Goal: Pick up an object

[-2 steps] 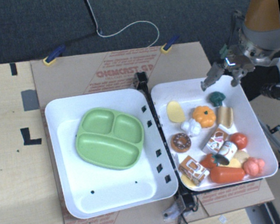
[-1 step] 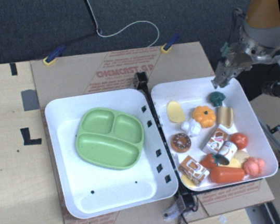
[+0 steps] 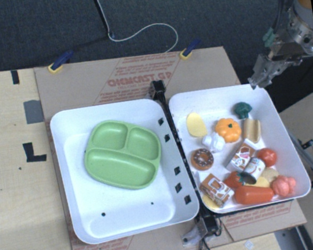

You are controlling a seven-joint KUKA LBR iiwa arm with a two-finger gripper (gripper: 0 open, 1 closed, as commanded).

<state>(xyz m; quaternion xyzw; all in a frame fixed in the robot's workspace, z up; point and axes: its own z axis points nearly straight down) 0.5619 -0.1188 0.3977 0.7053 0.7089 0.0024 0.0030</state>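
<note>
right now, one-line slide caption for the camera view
KUKA arm's gripper hovers past the right bin's far corner, toy food piled inside; a green divided plate sits in the left bin.

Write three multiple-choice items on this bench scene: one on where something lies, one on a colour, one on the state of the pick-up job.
1. Where does the divided plate lie?
A. In the left bin
B. In the right bin
C. On the cardboard outside both bins

2. What colour is that plate?
A. Red
B. Green
C. Blue

3. Where is the gripper in relation to the toy food?
A. Pressed down among the pieces
B. Over the left bin
C. Outside the right bin's far right corner, apart from the pieces

Answers: 1 A, the plate sits alone in the left bin. 2 B, it is pale green. 3 C, the gripper hangs past the corner near the broccoli, touching no piece.
</note>
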